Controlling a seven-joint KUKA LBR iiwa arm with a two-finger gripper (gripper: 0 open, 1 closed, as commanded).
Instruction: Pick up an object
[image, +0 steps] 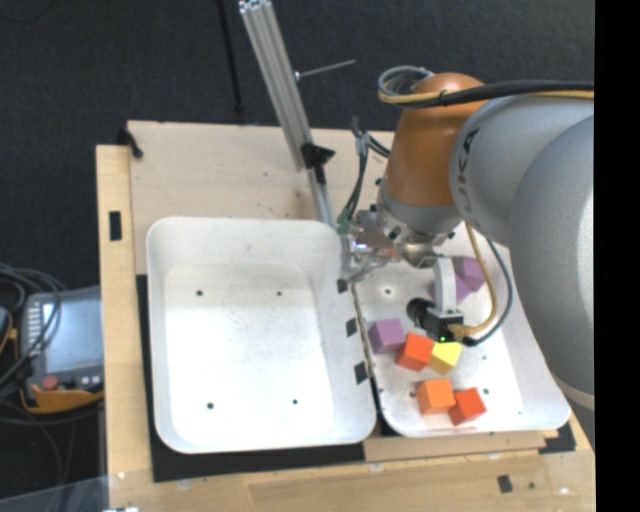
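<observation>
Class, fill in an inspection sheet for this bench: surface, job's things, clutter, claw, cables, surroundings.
Surface: wooden bench bearing left bin and right bin side by side.
Job's things: in the right bin, purple block, second purple block, orange block, second orange block, yellow block, red block.
Clutter: nothing seen.
Claw: claw at the wall between the bins, toward its far end.
Cables: black cables left of the bench.
Surroundings: small screen at left, metal rail slanting behind, dark floor.
</observation>
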